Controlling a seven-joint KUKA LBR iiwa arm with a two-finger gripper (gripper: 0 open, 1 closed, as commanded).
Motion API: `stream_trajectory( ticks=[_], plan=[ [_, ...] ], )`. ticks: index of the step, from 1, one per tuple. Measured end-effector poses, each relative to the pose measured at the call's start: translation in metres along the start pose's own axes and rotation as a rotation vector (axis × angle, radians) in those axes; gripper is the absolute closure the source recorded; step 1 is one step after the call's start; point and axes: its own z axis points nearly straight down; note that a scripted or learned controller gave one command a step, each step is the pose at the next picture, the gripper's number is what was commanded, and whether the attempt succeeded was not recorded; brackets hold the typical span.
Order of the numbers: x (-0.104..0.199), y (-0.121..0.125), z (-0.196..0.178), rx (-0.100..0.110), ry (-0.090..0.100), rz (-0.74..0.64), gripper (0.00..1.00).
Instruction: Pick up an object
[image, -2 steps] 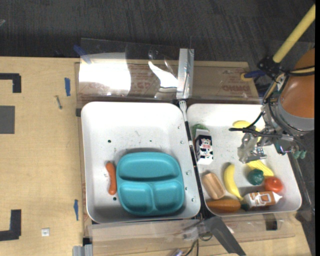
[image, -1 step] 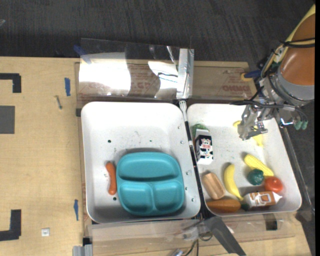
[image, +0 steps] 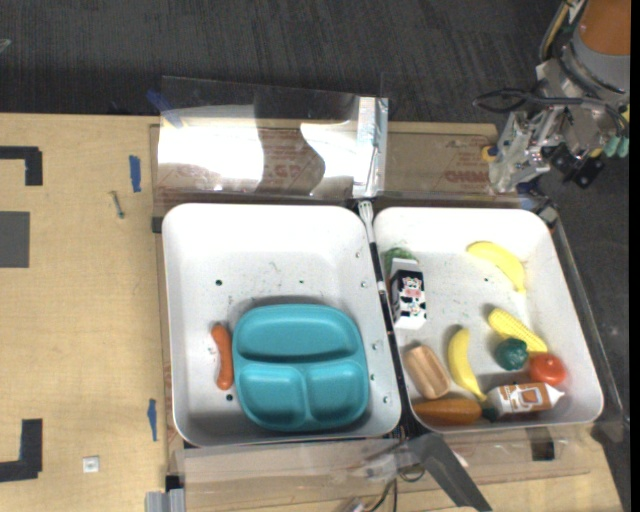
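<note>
1. Pincer (image: 515, 160): we find it outside the bins, just beyond the far right corner of the right bin (image: 578, 330), hanging over the bench. It is small and tangled with cables here; nothing shows between its tips, and we cannot tell how wide it stands.
2. Arm (image: 600, 30): grey with its orange band, at the upper right, well back from the goods.
3. Right bin, far half: one banana (image: 498, 262) near the far right corner; a small black-and-white carton (image: 408, 295) against the left wall, a dark green item just beyond it.
4. Right bin, near half: a second banana (image: 517, 329) by the right wall, a green round piece (image: 512, 353) touching it, a third banana (image: 460, 362) in the middle, a bread-like roll (image: 428, 371) to its left, a red tomato-like piece (image: 547, 369) near the right wall, an orange sausage-shaped piece (image: 447, 410) and a small bottle (image: 520, 399) along the near edge.
5. Left bin (image: 190, 260): a teal divided tray (image: 299, 366) in the near half, an orange carrot-like stick (image: 222, 355) just beside its left edge.
6. Step in hand, as we judge it: the approach has not begun; no object is chosen or touched.
7. Next move, as we judge it: carry the pincer over the right bin and descend on a piece standing apart. The far banana looks the freest; the near-edge cluster is crowded and risks a miss.
</note>
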Motion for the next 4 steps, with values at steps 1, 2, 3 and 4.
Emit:
stream_trajectory(
  ticks=[1, 2, 3, 4],
  plan=[
    [0.003, -0.021, 0.025, -0.002, 0.008, -0.048, 1.0],
    [0.002, -0.006, 0.05, -0.003, 0.009, -0.089, 1.0],
    [0.0, 0.009, 0.051, -0.003, 0.006, -0.106, 1.0],
    [-0.001, 0.022, 0.054, -0.003, 0.007, -0.184, 1.0]
  ],
)
